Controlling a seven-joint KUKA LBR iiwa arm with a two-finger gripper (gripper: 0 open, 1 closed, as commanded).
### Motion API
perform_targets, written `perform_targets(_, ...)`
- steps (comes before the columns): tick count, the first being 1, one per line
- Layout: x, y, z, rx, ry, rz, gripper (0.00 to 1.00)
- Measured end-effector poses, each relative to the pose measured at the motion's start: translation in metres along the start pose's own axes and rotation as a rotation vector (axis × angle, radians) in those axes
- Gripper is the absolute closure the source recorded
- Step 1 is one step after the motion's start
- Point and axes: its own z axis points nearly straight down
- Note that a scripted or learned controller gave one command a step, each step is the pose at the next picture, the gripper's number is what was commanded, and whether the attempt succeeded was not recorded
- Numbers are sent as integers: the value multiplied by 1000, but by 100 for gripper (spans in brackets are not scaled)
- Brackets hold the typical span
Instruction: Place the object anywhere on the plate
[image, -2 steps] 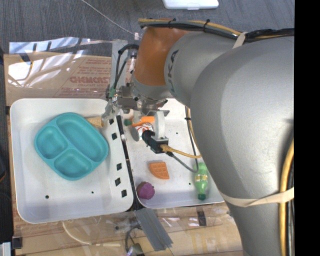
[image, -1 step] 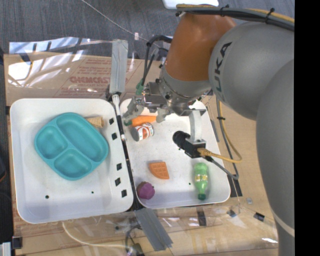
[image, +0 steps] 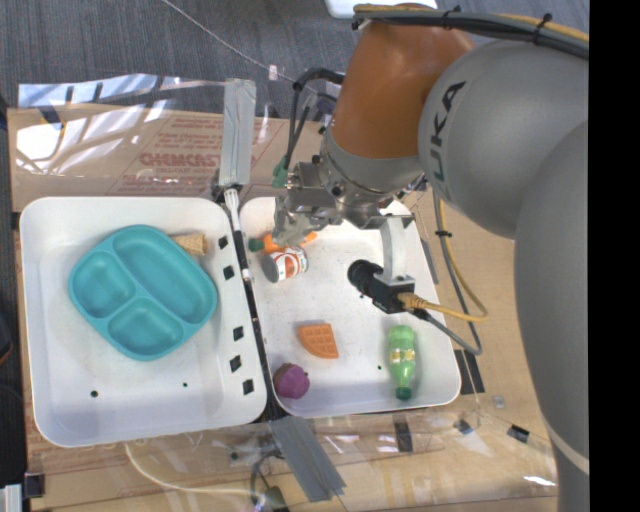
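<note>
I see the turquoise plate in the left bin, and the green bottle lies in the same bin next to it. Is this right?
Not quite. The camera view shows the turquoise plate in the left bin, but the green bottle lies in the right bin, near its lower right corner, apart from the plate.
</note>
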Motion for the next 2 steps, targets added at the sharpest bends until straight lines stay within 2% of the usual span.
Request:
perform_targets(1, 0, 0, 0, 0, 0, 0, 0)
perform_targets(2, 1, 1, -8, 6, 0, -6, 100)
